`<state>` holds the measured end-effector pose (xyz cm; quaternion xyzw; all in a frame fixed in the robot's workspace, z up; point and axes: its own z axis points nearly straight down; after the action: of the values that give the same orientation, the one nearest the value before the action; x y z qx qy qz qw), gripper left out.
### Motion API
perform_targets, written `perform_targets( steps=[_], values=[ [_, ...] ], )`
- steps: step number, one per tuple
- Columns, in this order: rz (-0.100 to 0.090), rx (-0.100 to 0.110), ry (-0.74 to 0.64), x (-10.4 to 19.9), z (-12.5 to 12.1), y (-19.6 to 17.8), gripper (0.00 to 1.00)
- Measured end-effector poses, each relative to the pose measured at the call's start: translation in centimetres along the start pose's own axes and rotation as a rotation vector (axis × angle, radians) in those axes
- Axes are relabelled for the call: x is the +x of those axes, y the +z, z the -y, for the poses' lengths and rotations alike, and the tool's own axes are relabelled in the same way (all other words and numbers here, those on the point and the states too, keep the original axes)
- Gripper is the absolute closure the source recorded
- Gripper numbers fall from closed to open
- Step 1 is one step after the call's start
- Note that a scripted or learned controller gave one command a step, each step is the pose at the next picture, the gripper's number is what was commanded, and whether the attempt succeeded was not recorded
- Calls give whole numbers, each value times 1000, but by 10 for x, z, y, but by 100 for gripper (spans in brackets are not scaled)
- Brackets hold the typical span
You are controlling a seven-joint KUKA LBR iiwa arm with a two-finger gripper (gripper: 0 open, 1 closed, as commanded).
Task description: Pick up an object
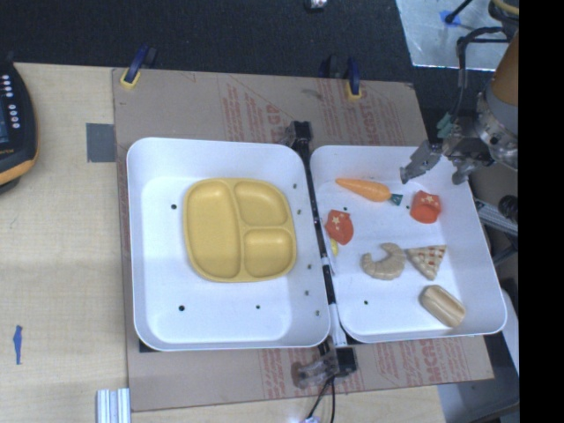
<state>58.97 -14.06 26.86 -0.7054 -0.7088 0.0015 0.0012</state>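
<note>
The right bin (490,263) holds several toy foods: an orange carrot (363,189), a red piece (426,207) beside the carrot's tip, a red strawberry-like piece (339,226), a beige curved pastry (384,263), a pizza slice (427,260) and a tan bread roll (441,306). My gripper (438,173) hovers over the bin's far right corner, just behind the red piece. It is open, its two dark fingers spread wide with nothing between them.
The left bin (159,315) holds a yellow divided plate (239,228). A black hinge strip (317,236) runs between the bins. Blue clamps (352,76) pin the cardboard at the back. A dark pendant (13,126) lies at the far left.
</note>
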Motion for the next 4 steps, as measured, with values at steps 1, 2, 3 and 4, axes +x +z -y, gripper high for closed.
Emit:
perform_targets(
  steps=[1,2,3,4],
  values=[
    [1,4,2,-42,-16,75,0],
    [-1,1,1,-43,51,176,0],
    [1,-6,-1,-72,10,176,0],
    [1,-7,-1,-71,-35,176,0]
  ],
)
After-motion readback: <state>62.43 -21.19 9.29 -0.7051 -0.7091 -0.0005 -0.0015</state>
